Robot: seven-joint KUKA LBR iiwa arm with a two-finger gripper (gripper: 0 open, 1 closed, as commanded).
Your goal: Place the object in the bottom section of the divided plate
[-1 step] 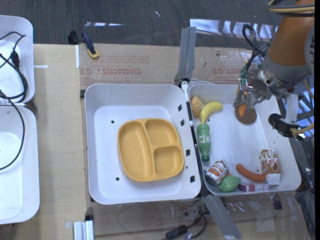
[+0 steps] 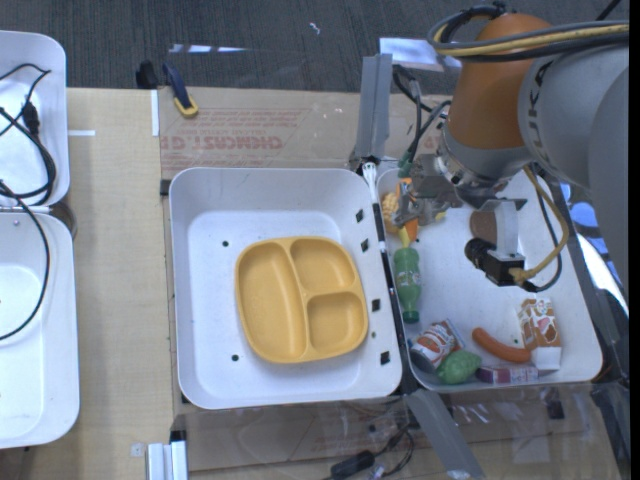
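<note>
Grey arm entering from right, orange band above wrist, wrist angled down and left, gripper low at upper-left of its reach, cables looped around wrist, black cable hanging below

Arm hides much of the right bin

The grey arm runs off the picture's top and right edges and covers the right bin's far right corner; the gripper is too cluttered to read at that bin's far left edge; the small packet at its near edge has unreadable print.
</note>
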